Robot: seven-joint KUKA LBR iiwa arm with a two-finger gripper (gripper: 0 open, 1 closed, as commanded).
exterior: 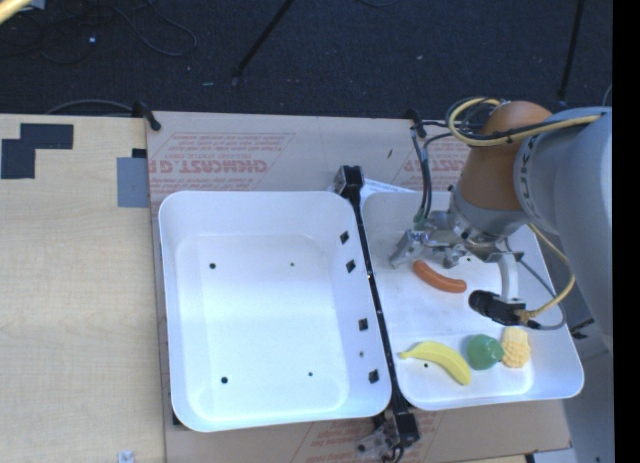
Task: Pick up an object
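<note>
A: Sausage (440, 277) is lying in the right bin (560, 383), near the banana (440, 360), right?

B: Yep, hand (432, 243) just above it. Can't tell if it's clenched or released.

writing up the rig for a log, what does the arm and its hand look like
The arm is a thick, smooth grey tube with a rounded orange band above the wrist. Yellow and black cables loop over the band, and another runs down the arm's side. The hand is a small grey metal assembly.
</note>
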